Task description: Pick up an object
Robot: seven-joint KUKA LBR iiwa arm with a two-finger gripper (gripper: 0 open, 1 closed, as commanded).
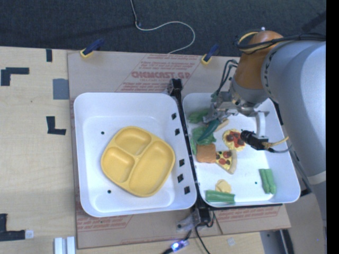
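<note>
White plastic forms both shallow bins on the bench: the left bin (pixel 85 142) carries a yellow three-compartment plate (pixel 139 161) near its centre, and the right bin (pixel 288 187) carries a scatter of toy food. Grey arm (pixel 296 89) with an orange band (pixel 254 62) enters from 3 o'clock and bends down over the right bin's upper half. Its gripper (pixel 216 118) sits low at about 11 o'clock within that bin, over a dark green leafy piece (pixel 204 133); whether the gripper is spread, pressed together or pinching the piece cannot be told, since the wrist body covers the contact. A second green piece (pixel 197 117) lies just beside it at 9 o'clock. Below, toward 6 o'clock, lie an orange-brown bread-like piece (pixel 206 153) touching a pizza slice (pixel 226 161), and a round pizza-like piece (pixel 233 140) at 3 o'clock of the leafy piece. Near the bin's 6 o'clock edge rest a small yellow piece (pixel 223 186) and a green bean-like piece (pixel 220 197); another green piece (pixel 268 180) lies at 4 o'clock.
</note>
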